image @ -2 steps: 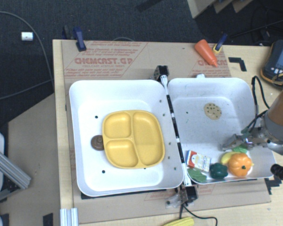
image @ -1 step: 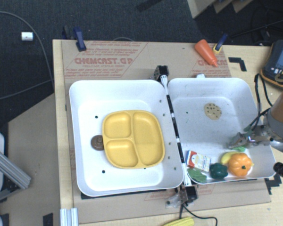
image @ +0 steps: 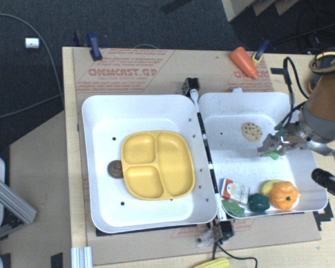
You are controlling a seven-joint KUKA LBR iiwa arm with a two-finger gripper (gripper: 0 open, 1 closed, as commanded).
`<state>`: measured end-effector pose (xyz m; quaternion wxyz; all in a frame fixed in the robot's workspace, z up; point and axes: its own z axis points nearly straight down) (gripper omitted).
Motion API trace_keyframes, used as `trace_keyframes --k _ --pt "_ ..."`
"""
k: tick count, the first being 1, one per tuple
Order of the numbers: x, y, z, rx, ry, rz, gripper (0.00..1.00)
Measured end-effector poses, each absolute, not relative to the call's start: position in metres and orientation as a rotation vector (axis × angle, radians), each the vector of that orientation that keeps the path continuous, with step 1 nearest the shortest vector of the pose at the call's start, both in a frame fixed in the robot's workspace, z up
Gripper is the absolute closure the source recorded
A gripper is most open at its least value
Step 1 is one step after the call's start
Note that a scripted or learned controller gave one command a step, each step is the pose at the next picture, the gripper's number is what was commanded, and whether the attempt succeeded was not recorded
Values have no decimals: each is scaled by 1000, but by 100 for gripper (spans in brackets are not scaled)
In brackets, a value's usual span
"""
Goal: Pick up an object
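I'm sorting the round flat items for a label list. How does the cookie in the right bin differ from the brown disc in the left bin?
The cookie is pale tan with dark specks; the brown disc is dark and plain. The cookie lies in full view on the right bin floor, apart from other things; the disc is partly hidden beside the yellow tray in the left bin. The cookie lies close to the gripper; the disc lies far from it. Both look round and flat.

Plenty of bare floor in the middle of the right bin. Blocked at 5 o'clock by a crowd: carton, green thing, orange pumpkin. Cookie near 12.
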<state>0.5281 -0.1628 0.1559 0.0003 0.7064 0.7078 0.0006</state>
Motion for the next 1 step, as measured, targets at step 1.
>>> trace_keyframes --k 1 --pt "589 -93 191 2218 2223 3 100"
